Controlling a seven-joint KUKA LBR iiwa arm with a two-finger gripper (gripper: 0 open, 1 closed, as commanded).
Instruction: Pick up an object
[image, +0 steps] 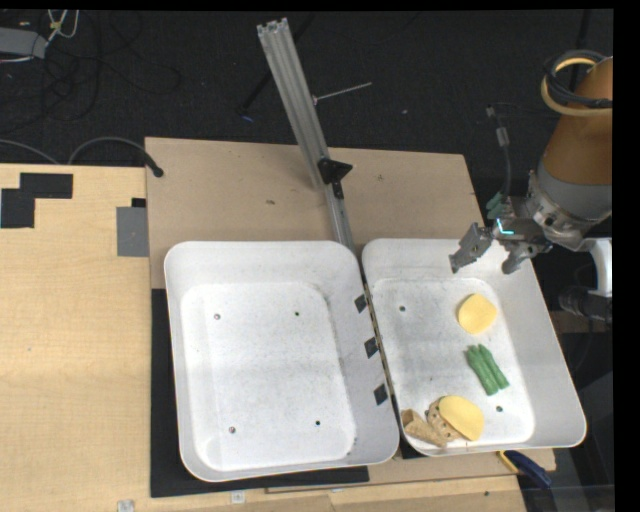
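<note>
Hovering over the far edge of the right bin (560, 400), the arm's gripper (492, 252) hung with its two fingers spread apart and nothing between them, poised, it appeared, to choose among the pieces below. All the candidates for picking lay in that bin: a round yellow piece (477, 314) nearest the gripper, toward the bin's right wall; a green bean-like stick (487, 368) just beyond it toward the near edge; and, in the near-left corner, a second yellow piece (461, 416) resting against a brown, crust-like scrap (422, 428). The left bin (190, 300) sat alongside, its rim touching the right one's. With the jaws released and raised above the floor, the pick seemed not yet begun; the nearest yellow piece looked the likeliest target.
</note>
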